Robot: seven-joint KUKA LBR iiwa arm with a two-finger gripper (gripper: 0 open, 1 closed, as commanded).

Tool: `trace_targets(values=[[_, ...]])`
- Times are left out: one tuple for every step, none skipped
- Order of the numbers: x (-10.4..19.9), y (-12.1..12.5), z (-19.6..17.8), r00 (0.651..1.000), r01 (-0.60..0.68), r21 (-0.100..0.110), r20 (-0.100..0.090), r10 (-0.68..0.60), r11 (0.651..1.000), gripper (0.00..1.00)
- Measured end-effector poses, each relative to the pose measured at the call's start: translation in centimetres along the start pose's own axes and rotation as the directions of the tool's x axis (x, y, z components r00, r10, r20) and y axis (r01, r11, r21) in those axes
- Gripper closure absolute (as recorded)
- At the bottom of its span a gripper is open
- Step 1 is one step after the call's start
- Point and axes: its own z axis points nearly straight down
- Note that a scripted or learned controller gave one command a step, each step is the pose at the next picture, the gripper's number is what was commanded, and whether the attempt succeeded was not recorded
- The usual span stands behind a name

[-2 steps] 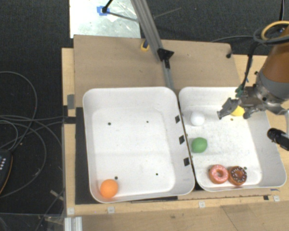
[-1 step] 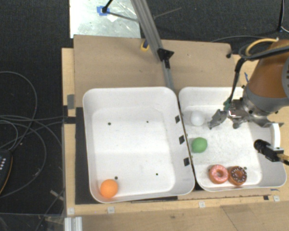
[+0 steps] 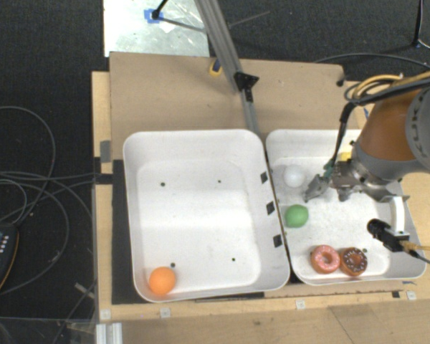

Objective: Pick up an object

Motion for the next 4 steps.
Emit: trace_targets(values=[[-0.1, 0.2, -1.4, 1.0, 0.0, -0.008, 0.001, 0.0, 1.0, 1.0], [-0.3, -0.4, -6.1, 1.0, 0.001, -0.01, 0.002, -0.001, 1.0, 1.0], [-1.0, 0.0, -12.3, 1.0, 0.003, -0.013, 0.004, -0.003, 1.0, 1.0], [-1.1, 0.1, -16.3, 1.0, 0.004, -0.011, 0.003, -0.004, 1.0, 1.0]])
